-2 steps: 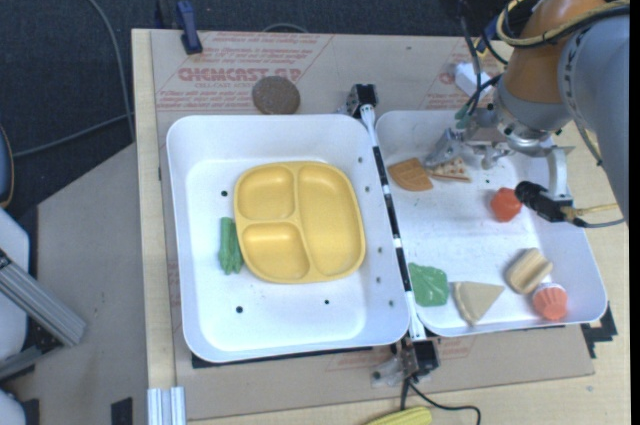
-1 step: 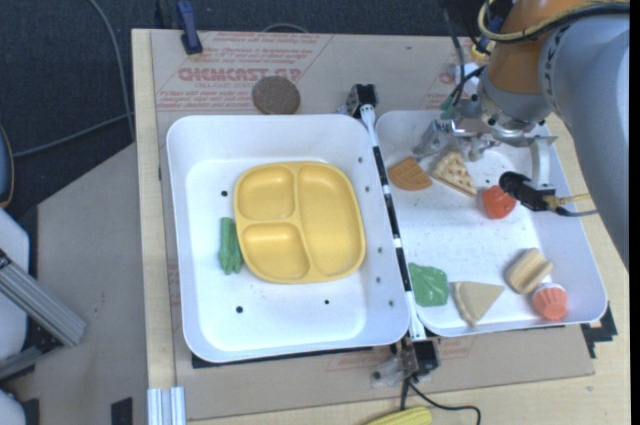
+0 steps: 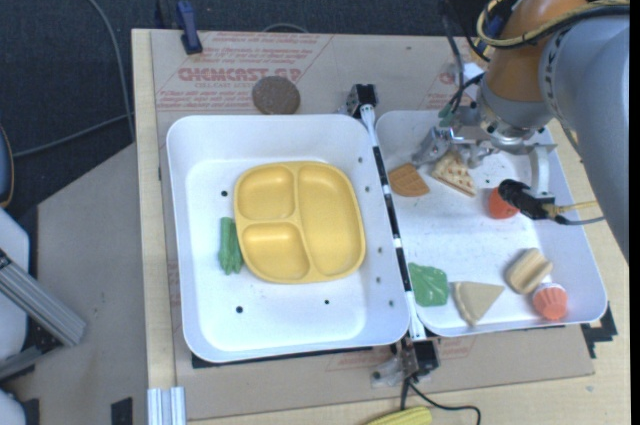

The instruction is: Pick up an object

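Nearest the camera in the right bin (image 3: pixel 590 298) lie a green piece (image 3: pixel 429 284), a tan wedge (image 3: pixel 477 299) and an orange-capped item (image 3: pixel 549 299). Farther back, the gripper (image 3: pixel 462 148) hangs low over the cracker-like wedge (image 3: pixel 453 175) (jaw state hidden, cannot tell). This looks like the approach; next, a descent squarely onto it.

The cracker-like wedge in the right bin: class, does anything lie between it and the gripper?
Nothing visible does. The gripper sits directly over the wedge; the brown piece lies beside it, to its left.
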Controlling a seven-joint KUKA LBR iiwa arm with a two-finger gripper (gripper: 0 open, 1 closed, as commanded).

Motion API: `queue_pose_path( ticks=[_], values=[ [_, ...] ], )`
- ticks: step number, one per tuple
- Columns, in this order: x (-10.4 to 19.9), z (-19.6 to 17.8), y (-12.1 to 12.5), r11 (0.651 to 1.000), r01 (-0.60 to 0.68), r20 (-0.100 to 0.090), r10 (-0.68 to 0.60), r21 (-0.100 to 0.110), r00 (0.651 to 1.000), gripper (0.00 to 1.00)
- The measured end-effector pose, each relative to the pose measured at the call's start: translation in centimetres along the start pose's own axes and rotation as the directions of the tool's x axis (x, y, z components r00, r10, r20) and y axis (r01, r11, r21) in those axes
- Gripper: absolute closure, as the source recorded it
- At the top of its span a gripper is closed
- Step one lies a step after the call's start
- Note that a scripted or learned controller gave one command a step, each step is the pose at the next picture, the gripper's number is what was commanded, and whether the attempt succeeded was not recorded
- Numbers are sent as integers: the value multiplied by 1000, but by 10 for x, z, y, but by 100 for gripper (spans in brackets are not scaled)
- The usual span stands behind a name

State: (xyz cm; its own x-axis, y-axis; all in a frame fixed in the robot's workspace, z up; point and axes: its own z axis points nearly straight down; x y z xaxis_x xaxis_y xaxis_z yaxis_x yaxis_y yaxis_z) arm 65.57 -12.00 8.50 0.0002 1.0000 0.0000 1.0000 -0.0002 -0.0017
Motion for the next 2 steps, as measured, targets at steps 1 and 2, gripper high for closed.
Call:
queue_pose_path(
  ticks=[1,2],
  values=[
    [-6,0,11,1000,1,1,-1,-4,1000,0],
    [-1,0,-19,1000,-1,0,1,0,1000,0]
  ],
)
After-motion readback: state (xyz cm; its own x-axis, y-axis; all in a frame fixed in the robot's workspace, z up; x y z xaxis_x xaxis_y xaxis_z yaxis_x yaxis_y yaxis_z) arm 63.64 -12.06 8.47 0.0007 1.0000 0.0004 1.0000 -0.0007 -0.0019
